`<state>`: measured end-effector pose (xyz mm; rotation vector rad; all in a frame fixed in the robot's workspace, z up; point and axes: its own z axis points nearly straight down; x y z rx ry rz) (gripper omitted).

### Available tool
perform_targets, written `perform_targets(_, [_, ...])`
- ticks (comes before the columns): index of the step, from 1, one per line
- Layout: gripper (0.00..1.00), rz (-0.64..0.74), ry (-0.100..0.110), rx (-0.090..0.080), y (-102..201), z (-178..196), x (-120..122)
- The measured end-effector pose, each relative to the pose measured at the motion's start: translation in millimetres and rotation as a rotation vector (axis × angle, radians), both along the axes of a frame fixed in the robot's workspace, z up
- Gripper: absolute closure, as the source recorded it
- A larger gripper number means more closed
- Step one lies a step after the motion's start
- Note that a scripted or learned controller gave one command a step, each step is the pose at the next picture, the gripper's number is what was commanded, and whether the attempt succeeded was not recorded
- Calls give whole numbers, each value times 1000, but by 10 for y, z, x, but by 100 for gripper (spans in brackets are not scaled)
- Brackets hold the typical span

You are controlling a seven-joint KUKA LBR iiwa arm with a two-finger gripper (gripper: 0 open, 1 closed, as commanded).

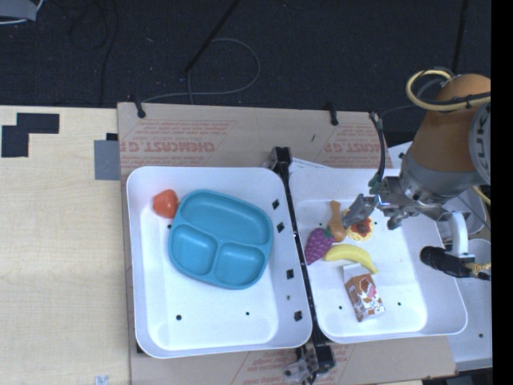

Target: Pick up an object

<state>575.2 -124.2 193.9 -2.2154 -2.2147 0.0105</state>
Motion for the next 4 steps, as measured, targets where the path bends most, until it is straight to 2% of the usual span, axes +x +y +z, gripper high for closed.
perform_targets(1, [0,1,-10,-2,-3,46,25])
perform_targets(2, [0,1,-3,0,-4,-405,-47])
perform_targets(3, [0,0,-1,1,-18,-1044,-63])
perform_targets(4, [0,-4,-6,0,-20,-1067,-70])
